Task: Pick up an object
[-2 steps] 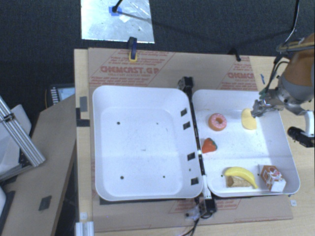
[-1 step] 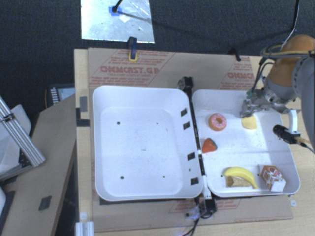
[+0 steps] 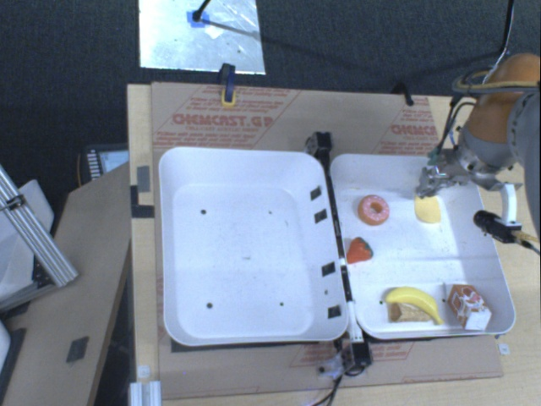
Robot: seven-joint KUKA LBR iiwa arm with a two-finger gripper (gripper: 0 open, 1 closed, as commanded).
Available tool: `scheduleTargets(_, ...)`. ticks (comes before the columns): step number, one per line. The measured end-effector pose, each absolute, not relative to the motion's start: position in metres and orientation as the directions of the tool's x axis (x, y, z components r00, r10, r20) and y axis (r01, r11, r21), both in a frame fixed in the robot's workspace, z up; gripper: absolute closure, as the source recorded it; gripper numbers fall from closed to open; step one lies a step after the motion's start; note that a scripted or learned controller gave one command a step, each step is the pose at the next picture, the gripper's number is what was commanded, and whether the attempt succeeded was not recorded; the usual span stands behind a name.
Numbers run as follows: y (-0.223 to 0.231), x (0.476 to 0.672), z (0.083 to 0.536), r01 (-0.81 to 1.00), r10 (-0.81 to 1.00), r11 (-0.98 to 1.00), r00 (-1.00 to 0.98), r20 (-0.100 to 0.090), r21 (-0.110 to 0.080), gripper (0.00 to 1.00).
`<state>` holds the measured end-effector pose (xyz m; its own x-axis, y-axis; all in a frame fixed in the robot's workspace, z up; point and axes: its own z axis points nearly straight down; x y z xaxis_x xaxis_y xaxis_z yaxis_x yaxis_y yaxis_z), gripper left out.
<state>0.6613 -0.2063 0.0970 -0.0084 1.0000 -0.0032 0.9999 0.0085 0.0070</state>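
**Gripper low over the pale yellow piece, grasp not yet proven**

The gripper (image 3: 433, 182) sits in the upper right of the frame, low in the right bin (image 3: 397, 169), its tip just above — perhaps touching — the pale yellow object (image 3: 428, 211). How wide it stands cannot be told from this slant; the metal at the tip is too small and blurred, and nothing can be seen clamped in it. The grey arm (image 3: 499, 129) with its orange band comes in from the right edge behind it.

Outward from there, lower and to the left, lies the pink ringed doughnut (image 3: 373, 210), well apart from the yellow piece. Below it, against the bin's left wall, is the red strawberry-like piece (image 3: 359, 250). Along the bottom wall rest the banana (image 3: 414, 300), lying over a brown slice (image 3: 407, 312), and in the bottom right corner a small red-and-white box (image 3: 468, 304). The left bin (image 3: 182, 172) fills the middle of the frame.

My reading is that the step in hand is the approach or closing on the yellow piece — the nearest candidate. The next move calls for a firm closure centred on it, then a straight lift; a rounded shape may slip sideways if caught off-centre.
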Motion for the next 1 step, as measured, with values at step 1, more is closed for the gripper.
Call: scheduleTargets(1, -0.2062, 0.6624, 0.1081, 1.0, 1.0, 0.012, -0.012, -0.005, 0.01, 1.0)
